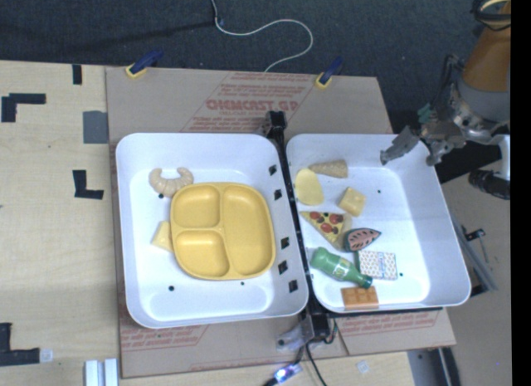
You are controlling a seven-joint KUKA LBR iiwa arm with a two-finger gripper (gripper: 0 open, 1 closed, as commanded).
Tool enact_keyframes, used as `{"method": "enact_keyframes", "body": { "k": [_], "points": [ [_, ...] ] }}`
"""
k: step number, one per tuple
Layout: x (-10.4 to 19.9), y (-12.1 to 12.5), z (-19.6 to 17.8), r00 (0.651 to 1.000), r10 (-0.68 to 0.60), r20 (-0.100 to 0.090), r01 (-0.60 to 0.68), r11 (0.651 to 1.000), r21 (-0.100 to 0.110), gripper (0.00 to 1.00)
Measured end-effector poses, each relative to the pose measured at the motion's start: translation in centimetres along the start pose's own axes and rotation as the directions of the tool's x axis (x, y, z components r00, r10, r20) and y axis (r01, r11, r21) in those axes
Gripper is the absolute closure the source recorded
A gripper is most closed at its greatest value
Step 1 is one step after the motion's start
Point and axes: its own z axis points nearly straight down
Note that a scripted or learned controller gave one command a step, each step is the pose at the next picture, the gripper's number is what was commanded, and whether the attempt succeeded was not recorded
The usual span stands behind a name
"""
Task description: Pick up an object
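- Gripper [415, 148] is hovering over the right bin's [431, 235] far right corner, fingers spreading apart, pinching nothing.
- Right bin is holding a green bottle [338, 266], pizza slice [326, 224], watermelon slice [362, 237], cheese pieces [309, 187], waffle [359, 296].
- Left bin [141, 210] is carrying a yellow tray [222, 230] and croissant [169, 180].
- Both bins are sitting on cardboard [241, 102] over the wood tabletop [50, 251]; dark carpet [99, 2] is lying behind, with a white cable [274, 31].
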Motion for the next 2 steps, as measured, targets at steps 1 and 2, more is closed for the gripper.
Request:
{"method": "enact_keyframes", "body": {
  "k": [1,2],
  "points": [
    [0.0,0.3,-0.9,1.0,-0.003,0.003,0.003,1.0,-0.014,0.0],
    [-0.5,0.2,5.2,1.0,-0.004,0.004,0.004,1.0,-0.011,0.0]
  ]
}}
